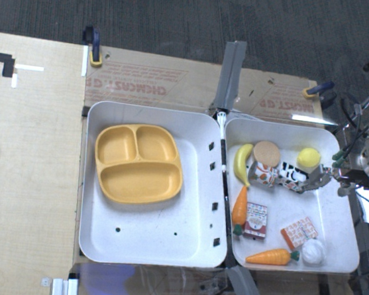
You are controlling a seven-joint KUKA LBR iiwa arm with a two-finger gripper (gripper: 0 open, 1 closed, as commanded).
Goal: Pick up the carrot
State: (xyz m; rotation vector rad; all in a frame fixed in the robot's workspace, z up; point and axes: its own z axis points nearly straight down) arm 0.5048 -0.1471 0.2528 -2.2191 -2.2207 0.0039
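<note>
Two orange carrots lie in the right bin (pixel 336 219). One carrot (pixel 239 207) lies lengthwise near the bin's left wall, its green top toward the front. The other carrot (pixel 269 256) rests across the front edge, green top to the right. My gripper (pixel 309 183) reaches in from the right and hangs low over the back half of the bin, beside a black-and-white cow-patterned item (pixel 292 175). It is well apart from both carrots, right of one and behind the other. Nothing shows in its grasp.
The right bin also holds a banana (pixel 241 162), a tan-lidded can (pixel 265 161), a yellow lemon (pixel 309 157), a small red box (pixel 256 220), an orange packet (pixel 298 231) and a white ball (pixel 312 251). A yellow divided plate (pixel 139 163) sits in the left bin (pixel 153 240).
</note>
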